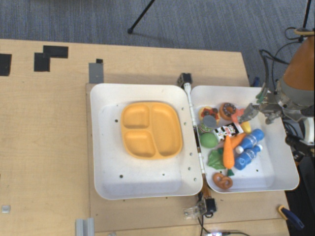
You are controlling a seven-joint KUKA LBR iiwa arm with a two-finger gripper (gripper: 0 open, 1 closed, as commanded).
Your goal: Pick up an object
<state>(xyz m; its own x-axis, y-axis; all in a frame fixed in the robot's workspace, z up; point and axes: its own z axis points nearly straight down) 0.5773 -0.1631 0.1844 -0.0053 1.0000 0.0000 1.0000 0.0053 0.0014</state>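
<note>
Now we are looking past the pretzel (222,181) lying nearest us in the right bin (275,173), then the carrot (229,151) and blue bottles (248,149) heaped beyond it. Farther back, our gripper (252,111) is hanging over that bin's far side; whether it is gripping anything, we cannot tell. Because the toys are lying so tightly packed, we are risking a nudge instead of a grasp.

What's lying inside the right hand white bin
The right bin holds a heap of toy food: carrot, green ball, blue bottles, pretzel, donut. Whatever lies beneath them is covered.
</note>
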